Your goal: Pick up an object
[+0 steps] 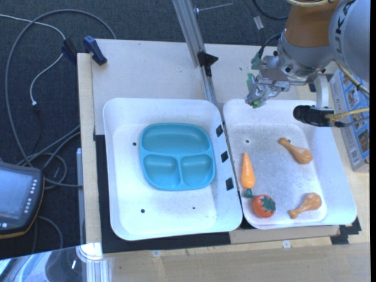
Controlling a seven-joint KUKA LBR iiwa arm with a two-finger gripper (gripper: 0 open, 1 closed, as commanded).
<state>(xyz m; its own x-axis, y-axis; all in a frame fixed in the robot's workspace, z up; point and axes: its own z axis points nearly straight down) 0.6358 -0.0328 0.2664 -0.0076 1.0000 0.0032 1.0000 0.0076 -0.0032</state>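
Observation:
The right bin (329, 157) holds a carrot (247, 169) by its left wall, a red tomato (264, 205) near its front, and two tan drumsticks, one at mid right (295, 150) and one at front right (306, 204). My gripper (254, 100) hangs over the bin's back left corner, well above and behind the carrot. Nothing shows between its fingers.
The left bin (126, 157) carries a blue divided plate (176, 155). A slanted metal post (191, 22) rises behind the bins. A blue clamp (94, 49) sits at the bench's back left corner. Cables trail on the dark floor at left.

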